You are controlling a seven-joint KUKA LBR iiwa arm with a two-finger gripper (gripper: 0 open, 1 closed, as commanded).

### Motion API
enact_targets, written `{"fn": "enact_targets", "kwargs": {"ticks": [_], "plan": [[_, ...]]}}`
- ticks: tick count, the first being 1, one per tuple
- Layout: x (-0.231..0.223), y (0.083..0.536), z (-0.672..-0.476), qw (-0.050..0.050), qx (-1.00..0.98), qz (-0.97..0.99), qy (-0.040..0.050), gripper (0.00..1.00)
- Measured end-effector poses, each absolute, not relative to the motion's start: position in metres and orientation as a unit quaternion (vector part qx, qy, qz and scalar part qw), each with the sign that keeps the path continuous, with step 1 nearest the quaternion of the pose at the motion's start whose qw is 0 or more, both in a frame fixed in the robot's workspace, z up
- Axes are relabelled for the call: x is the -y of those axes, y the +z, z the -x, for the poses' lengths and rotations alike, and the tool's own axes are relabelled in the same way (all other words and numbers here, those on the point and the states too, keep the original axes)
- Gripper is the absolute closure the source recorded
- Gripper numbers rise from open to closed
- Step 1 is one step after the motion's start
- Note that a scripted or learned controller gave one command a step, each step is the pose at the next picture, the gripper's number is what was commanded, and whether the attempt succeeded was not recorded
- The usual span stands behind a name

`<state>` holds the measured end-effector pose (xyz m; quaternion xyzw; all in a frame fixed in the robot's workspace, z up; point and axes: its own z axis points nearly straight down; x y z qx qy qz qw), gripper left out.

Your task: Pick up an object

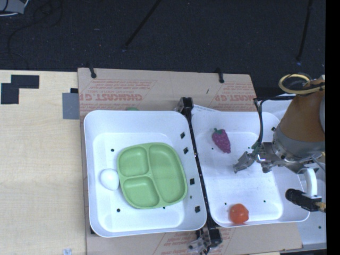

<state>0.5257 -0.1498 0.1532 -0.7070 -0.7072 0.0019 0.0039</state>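
the tool (245, 163) hangs low over the right bin (265, 206), reaching in from the right, and nothing sits between its tips; whether they stand apart or together i cannot tell at this angle. i judge the step to be the approach, with no grasp made yet. the nearest candidate is the bunch of purple grapes (221, 140), lying near the bin's far wall, just beyond the tool and apart from it. it looks small, knobbly, dark purple with a green stem end. the next move calls for shifting toward the grapes, centring over them and descending. an orange-red tomato (238, 213) rests near the front wall, well apart from the tool.
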Motion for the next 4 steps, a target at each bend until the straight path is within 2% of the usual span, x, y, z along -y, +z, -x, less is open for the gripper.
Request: {"fn": "enact_targets", "kwargs": {"ticks": [1, 2, 3, 4], "plan": [[0.150, 0.107, -0.517, 0.004, 0.707, 0.707, 0.0018, 0.00], [0.149, 0.087, -0.517, 0.002, 0.707, 0.707, 0.0008, 0.00], [0.150, 0.099, -0.518, 0.001, 0.705, 0.709, 0.0001, 1.00], [0.153, 0.161, -0.516, -0.001, 0.707, 0.707, -0.0007, 1.00]]}}
